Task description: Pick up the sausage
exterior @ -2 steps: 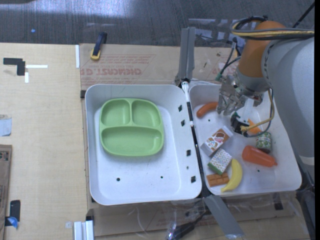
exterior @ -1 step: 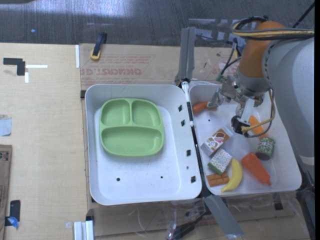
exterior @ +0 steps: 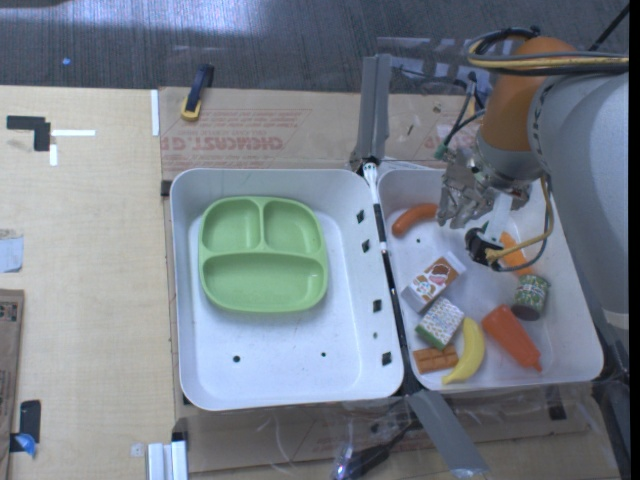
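Camera view: I look down on two shallow white bins side by side, the left bin (exterior: 190,298) and the right bin (exterior: 572,313).
Arm: the big grey robot arm with the orange band (exterior: 520,88) comes in from the right, over the right bin.
Tool: the two-finger metal gripper (exterior: 458,213) hangs near the top of the right bin. It is dark and small from here, so I cannot tell how it is set.
Sausage: the little orange-red sausage (exterior: 413,217) lies tilted at the top left of the right bin, close by the wall between the bins. It is just beside the gripper, on its left. Nothing is holding it.
Other toys: a small printed snack box (exterior: 432,281), a pale green and white carton (exterior: 440,320), a yellow banana (exterior: 466,353), an orange carrot (exterior: 512,336), a small green can (exterior: 531,295) and an orange piece (exterior: 515,252) by the cables.
Left bin: a light green plastic tray with three parts (exterior: 264,253).
What could go wrong: I think the gripper could come down a bit to the side and miss. The sausage looks round and smooth, so it may roll or slip away. It is close to the wall, so the gripper could bump the wall.
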### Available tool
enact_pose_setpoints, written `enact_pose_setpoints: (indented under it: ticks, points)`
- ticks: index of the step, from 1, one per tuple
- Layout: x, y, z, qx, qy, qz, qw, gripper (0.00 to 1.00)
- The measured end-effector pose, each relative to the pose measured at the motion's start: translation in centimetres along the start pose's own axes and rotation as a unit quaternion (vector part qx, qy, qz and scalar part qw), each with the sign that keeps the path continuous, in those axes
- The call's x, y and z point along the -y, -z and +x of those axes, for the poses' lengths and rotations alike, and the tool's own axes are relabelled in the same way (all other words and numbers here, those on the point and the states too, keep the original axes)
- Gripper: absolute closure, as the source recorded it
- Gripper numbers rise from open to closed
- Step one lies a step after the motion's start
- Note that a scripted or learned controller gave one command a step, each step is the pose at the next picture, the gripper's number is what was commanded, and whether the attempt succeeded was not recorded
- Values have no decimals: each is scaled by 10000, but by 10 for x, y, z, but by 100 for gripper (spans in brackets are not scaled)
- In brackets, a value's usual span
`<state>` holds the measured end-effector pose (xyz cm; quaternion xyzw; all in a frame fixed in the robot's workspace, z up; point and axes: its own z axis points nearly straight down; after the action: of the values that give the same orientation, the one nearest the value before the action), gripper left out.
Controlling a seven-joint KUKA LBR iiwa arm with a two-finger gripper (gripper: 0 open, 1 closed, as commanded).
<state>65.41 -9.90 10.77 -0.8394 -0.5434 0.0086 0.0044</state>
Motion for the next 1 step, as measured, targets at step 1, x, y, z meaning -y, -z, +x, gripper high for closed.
enact_pose_setpoints:
  ticks: [1]
  points:
    - [69,82,-4,-43,-256,-69,9996,100]
